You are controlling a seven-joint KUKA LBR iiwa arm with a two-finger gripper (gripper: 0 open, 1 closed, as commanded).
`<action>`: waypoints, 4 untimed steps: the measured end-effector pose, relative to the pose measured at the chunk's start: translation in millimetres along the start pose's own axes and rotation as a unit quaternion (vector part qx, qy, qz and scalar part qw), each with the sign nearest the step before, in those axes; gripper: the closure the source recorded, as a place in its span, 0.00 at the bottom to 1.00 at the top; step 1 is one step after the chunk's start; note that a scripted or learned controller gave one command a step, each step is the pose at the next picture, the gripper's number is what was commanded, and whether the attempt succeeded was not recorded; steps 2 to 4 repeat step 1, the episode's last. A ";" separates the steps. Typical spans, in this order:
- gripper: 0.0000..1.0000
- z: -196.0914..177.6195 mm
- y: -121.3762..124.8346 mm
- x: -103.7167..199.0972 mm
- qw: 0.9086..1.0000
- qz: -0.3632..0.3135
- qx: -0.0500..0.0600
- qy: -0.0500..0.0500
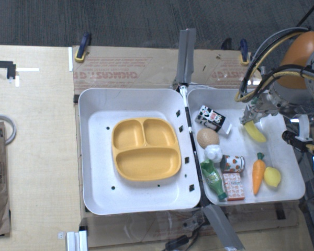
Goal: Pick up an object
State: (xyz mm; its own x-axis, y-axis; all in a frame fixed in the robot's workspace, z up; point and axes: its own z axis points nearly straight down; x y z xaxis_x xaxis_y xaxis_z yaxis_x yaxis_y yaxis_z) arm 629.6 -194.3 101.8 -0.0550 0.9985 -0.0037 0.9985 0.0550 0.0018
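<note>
I see gripper (249, 118) low in right bin (293, 192), right on banana's (255, 132) top end. Banana lies slanted, down and right from fingers. Can't tell if fingers spread or pinching.

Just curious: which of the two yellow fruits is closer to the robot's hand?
The banana, right below the end effector near the bin's back. The lemon lies farther off, beside the carrot.

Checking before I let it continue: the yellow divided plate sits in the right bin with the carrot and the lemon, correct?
Not quite. The camera view shows the yellow divided plate in the left bin, on its own. The carrot and the lemon lie in the right bin.
</note>
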 end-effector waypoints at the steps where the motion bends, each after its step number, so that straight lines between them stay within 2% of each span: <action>1: 1.00 -95.3 14.7 -28.0 1.000 -0.011 0.000 0.000; 4: 1.00 -95.3 14.7 -28.0 1.000 -0.011 0.000 0.000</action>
